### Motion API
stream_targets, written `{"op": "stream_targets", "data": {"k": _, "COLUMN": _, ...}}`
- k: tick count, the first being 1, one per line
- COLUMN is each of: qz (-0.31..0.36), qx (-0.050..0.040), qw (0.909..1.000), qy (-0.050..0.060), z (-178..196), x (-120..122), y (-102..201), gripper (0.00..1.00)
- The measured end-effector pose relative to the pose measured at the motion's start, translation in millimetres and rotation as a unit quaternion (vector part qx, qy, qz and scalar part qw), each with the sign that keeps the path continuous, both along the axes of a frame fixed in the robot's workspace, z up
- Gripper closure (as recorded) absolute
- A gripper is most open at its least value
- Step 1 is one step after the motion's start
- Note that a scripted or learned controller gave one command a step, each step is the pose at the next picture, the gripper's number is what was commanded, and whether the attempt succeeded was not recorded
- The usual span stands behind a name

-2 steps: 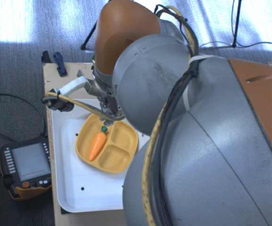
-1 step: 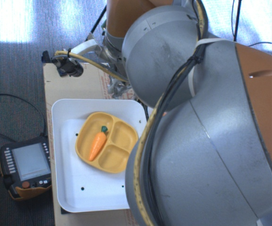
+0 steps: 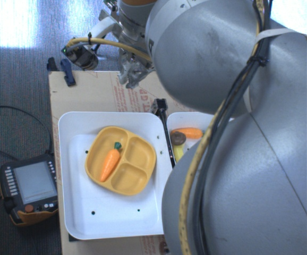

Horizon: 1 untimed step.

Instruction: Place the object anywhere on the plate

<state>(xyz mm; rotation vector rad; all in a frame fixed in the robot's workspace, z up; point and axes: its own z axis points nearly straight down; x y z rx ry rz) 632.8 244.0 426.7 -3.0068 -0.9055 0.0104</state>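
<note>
lying in the left compartment of the yellow plate [image 3: 121,161], the carrot [image 3: 110,162] sits inside the left bin [image 3: 79,195]. the gripper [image 3: 132,73] hangs above the cardboard [image 3: 90,92] beyond the bins; whether it grips anything, i cannot tell. the arm [image 3: 238,116] hides most of the right bin [image 3: 193,118], where an orange item [image 3: 189,133] peeks out.

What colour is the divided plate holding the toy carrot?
Yellow plate, clearest in the camera view.

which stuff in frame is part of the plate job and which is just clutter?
Job:
- carrot, lying in the left compartment of the plate
- yellow divided plate, in the left bin
- gripper, up over the cardboard behind the bins

Clutter:
- orange and brown items in the right bin
- teach pendant on the floor
- blue clamp
</note>
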Motion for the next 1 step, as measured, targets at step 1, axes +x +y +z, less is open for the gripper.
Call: {"op": "stream_targets", "data": {"k": 1, "qz": 0.07, "qx": -0.0003, "qw": 0.9976, "qy": 0.001, "z": 79.2, "x": 1.2, "y": -37.9, "gripper": 1.0}}
